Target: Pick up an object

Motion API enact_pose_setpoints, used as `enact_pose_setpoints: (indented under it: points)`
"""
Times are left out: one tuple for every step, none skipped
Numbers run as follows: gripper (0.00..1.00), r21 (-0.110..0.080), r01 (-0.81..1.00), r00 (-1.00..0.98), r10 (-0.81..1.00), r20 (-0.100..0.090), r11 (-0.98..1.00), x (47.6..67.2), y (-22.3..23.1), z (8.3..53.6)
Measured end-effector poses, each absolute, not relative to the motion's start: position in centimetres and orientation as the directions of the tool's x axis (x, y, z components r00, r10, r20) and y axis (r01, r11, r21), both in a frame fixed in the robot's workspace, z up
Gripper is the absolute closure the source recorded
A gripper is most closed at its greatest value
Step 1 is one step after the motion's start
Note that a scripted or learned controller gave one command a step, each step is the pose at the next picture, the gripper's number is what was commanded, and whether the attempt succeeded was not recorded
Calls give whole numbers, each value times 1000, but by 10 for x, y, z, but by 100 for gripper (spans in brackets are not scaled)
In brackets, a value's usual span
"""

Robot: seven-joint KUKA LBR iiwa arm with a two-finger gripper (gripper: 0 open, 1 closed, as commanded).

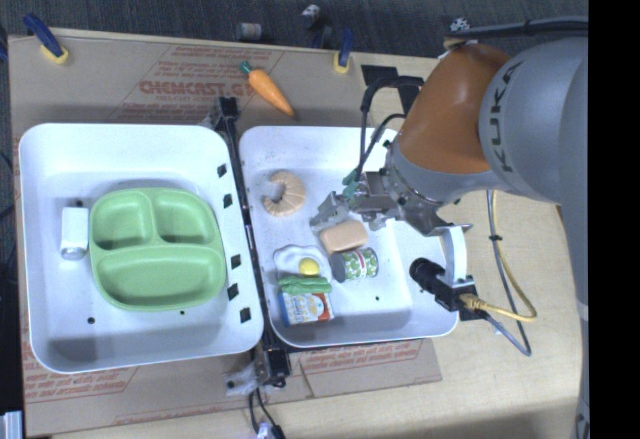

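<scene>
— What is seen in the right shallow white plastic bin (300,142)?

— A ridged tan bun-shaped toy (284,193), a smooth tan block (343,236), a green-labelled can (356,264) lying on its side, a fried-egg toy (302,262) and a small printed carton (305,305) are seen.

— And the metal two-finger gripper (338,208)?

— It is lowered just above the block; its state cannot be told. A moulded green compartment tray (156,247) is seen in the left bin (50,157).

Bulky grey arm (540,117), orange wrist band, dark lettering, metallic hand (345,212), yellow cable
</scene>
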State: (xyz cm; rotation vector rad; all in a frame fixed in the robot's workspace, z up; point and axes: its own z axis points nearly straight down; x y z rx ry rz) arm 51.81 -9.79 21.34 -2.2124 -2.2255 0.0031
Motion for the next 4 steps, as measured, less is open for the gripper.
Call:
enact_pose_setpoints:
  points:
    - [0,-1,1000,-6,1000,0,6,509,-130,93]
    - [100,0,1000,-11,1000,1,11,510,-128,103]
    - [100,0,1000,-4,1000,-1,4,477,-163,184]
    - [100,0,1000,-6,1000,-1,6,555,-211,226]
